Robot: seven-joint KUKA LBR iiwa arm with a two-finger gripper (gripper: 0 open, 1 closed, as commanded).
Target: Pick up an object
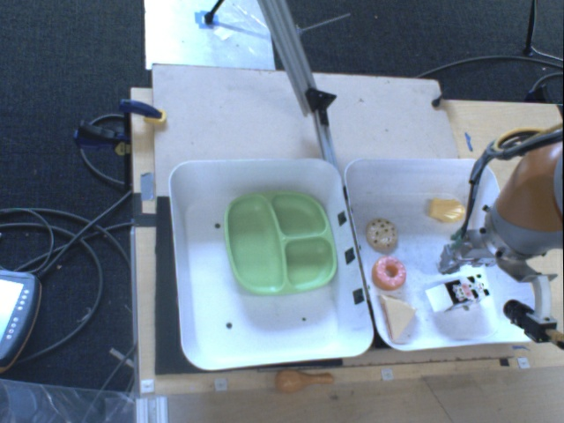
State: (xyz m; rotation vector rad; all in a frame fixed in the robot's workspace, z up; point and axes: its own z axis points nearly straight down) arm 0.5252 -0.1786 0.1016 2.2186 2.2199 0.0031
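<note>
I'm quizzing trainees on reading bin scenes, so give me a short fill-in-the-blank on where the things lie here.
1. The green tray has ____ compartments.
2. The pink doughnut lies in the ____ bin.
3. The cookie lies between the doughnut and the bin's ____ wall.
4. The claw hovers over the ____ bin.

Missing words: three; right; far; right

A pink-iced doughnut [389,273] and a speckled tan cookie [382,233] are seen left of the pincer [464,291]. A yellow piece [446,209] is noted above it. A pale green divided plate [280,242] is recorded far left, in the white bin [189,324].
</note>
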